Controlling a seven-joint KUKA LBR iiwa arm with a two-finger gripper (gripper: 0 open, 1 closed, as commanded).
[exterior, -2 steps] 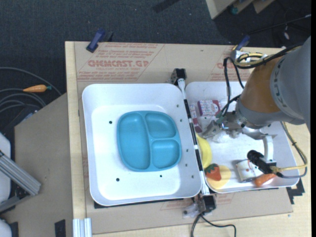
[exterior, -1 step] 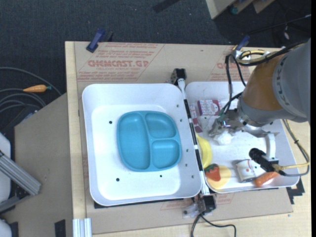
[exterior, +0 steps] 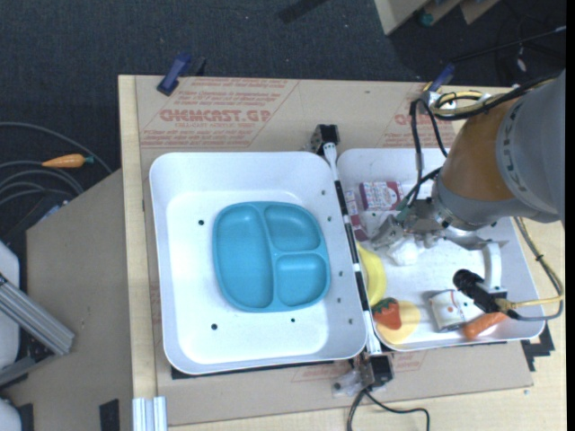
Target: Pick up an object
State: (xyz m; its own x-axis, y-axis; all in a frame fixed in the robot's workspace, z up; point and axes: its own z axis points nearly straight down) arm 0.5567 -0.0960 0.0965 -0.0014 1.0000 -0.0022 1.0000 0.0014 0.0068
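while the arm [exterior: 503, 155] leans in from the right, these lines run near to far:
bench: pale board [exterior: 225, 115] printed with red lettering, dark carpet beyond (a blue clip [exterior: 175, 73] at its far edge).
left bin [exterior: 180, 321]: holds a blue divided plate [exterior: 269, 255].
right bin [exterior: 517, 330]: along the near wall an orange carrot [exterior: 482, 325] and a red-and-yellow toy [exterior: 395, 317], a banana [exterior: 375, 275] by the divider, a pink packet [exterior: 377, 196] farther back.
gripper [exterior: 404, 232]: low over the bin's middle, beside a small white object [exterior: 404, 253]; whether the pincer is open or closed, cannot tell.
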